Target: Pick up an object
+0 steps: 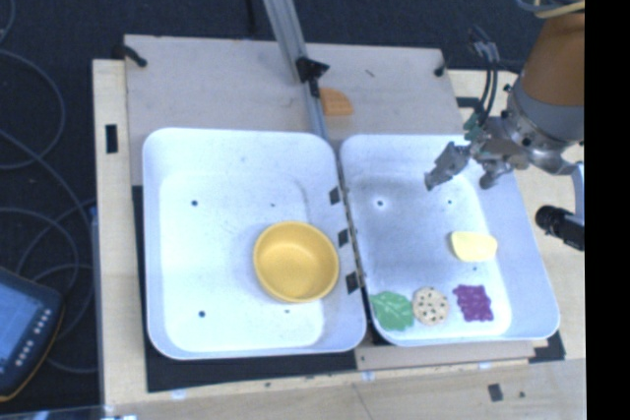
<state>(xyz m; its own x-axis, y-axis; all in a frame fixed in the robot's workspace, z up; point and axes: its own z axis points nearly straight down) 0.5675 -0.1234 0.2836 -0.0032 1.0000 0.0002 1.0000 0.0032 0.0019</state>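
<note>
- While the claw (465, 168) hung over the upper part of the right bin (394, 162), its two fingers stood apart with nothing between them.
- A pale yellow piece (473, 246) lay below it, near that bin's right wall.
- Along the near edge sat a green piece (393, 310), a cookie (430, 306) and a purple piece (474, 302), close in a row.
- No writing could be read on any of them.
- Bare white floor lay open in the bin's middle and left.
- A yellow bowl (295, 261) sat in the left bin (197, 172); an orange thing (336, 102) lay on the bench (207, 79) behind.
</note>
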